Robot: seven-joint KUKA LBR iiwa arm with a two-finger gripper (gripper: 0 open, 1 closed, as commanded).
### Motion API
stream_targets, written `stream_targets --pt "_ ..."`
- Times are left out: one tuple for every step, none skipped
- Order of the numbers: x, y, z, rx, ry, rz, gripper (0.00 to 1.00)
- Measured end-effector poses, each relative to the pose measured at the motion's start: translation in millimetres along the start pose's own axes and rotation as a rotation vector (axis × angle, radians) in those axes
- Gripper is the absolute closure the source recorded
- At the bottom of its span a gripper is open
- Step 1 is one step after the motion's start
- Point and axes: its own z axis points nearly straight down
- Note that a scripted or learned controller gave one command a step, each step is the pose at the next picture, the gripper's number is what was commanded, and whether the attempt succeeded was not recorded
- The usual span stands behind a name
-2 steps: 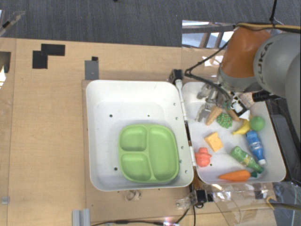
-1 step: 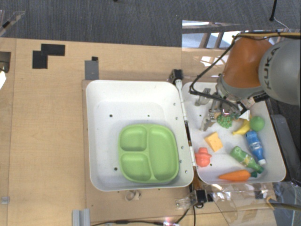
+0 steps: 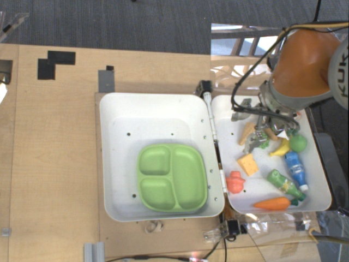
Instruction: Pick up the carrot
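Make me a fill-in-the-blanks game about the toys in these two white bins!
1. The carrot lies in the ____ bin, as the camera sees it.
2. The divided plate in the other bin is ____ in colour.
3. The gripper hangs over the far end of the right bin, while the carrot lies at its ____ end.
4. The bottle next to the banana is ____.

Missing words: right; green; near; blue

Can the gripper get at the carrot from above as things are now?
Probably yes. The carrot lies uncovered by the right bin's near rim; only the green bottle sits close. The gripper hangs farther back.
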Motion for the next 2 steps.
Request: stream_targets --pt "76.0 24.0 4.0 -0.005 0.012 -0.306 0.00" --pt "60.9 -8.5 99.4 0.000 -0.002 -0.312 0.00"
